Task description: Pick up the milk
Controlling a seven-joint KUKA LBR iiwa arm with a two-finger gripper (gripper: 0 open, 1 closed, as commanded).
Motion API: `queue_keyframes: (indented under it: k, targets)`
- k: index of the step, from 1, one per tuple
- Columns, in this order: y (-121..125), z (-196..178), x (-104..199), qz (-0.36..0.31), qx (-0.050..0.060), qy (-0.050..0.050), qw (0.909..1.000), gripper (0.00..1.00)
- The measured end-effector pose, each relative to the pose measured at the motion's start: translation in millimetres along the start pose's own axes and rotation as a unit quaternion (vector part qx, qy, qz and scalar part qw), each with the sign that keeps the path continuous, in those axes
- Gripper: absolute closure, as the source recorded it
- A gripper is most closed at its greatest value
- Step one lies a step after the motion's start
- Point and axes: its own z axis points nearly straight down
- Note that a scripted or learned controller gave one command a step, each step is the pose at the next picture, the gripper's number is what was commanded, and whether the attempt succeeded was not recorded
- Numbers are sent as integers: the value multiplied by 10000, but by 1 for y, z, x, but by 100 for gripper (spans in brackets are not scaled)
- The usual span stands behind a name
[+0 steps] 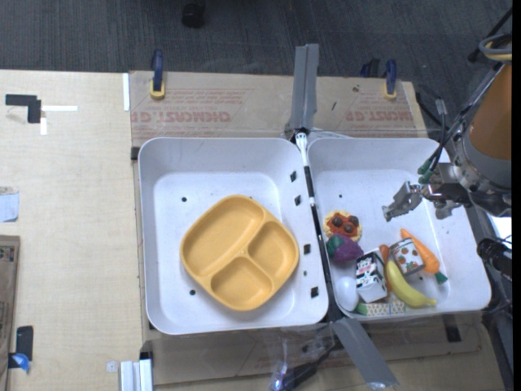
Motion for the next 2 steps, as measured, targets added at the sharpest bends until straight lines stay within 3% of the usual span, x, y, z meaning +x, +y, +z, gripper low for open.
queue_keyframes:
  k: [1, 2]
  targets:
    - [-18, 86, -28, -738, -3, 2, 9973, 0]
    - [-5, 183, -81, -1010, -6, 3, 9949, 0]
